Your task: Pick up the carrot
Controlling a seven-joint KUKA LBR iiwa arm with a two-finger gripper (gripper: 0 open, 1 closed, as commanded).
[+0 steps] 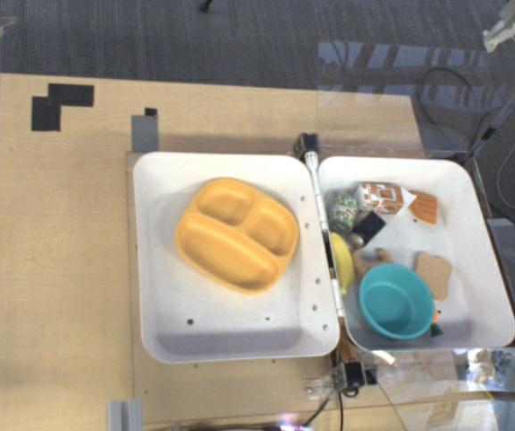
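We see a yellow divided plate [236, 233] lying in the left bin [163, 330]. In the right bin [473, 241] we find a teal bowl [394, 299], a banana [341, 260] just beside it along the dividing wall, a bread slice [433, 275] touching the bowl's other side, and a small printed carton [381, 197] near the far wall

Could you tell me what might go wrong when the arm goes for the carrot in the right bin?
1. The carrot shows as just an orange and green sliver at the rim of the teal bowl, so the fingers may well strike or shove the bowl.
2. The toast slice lies right beside it and could be grabbed instead.
3. The orange cracker is a similar colour and might be mistaken for the target.
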